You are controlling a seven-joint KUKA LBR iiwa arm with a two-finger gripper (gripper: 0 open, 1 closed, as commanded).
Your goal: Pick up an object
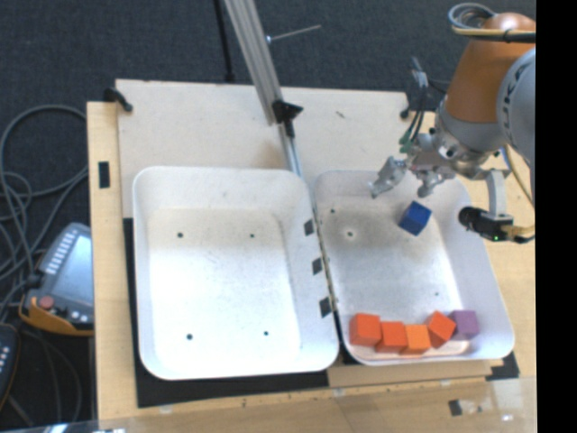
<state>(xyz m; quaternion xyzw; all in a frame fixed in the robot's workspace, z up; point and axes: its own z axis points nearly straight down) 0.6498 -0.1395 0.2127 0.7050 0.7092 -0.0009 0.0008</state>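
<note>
A dark grey carpeted floor (108, 25) surrounds a pale wooden bench (198, 120), which carries two shallow white bins side by side. An aluminium strut (257, 52) rises at a slant from the bench behind the gap between the bins. Loose grey cables (36, 152) and a handheld control pendant (63, 278) lie on the floor beyond the left bin (149, 197), on the side away from the right bin.

The right bin (469, 278) serves as the landmark. Its floor is speckled with dark marks. A blue cube (416, 217) lies in its far half, toward the arm's side, tilted with one corner turned toward the camera; its faces look clean and evenly coloured. Along the near wall of the same bin sits a row of four orange blocks (397, 333), touching one another, with a purple block (465, 323) at the end of the row nearest the arm's side.

The gripper (407, 179) hangs over the far edge of the right bin, its two fingers spread apart, nothing between them. One fingertip (381, 186) points toward the bin's middle; the other sits closer to the blue cube. The blue cube lies just beside the gripper, slightly nearer the camera, apart from both fingers. The grey arm with its orange band (478, 70) extends behind the bin's far corner.
</note>
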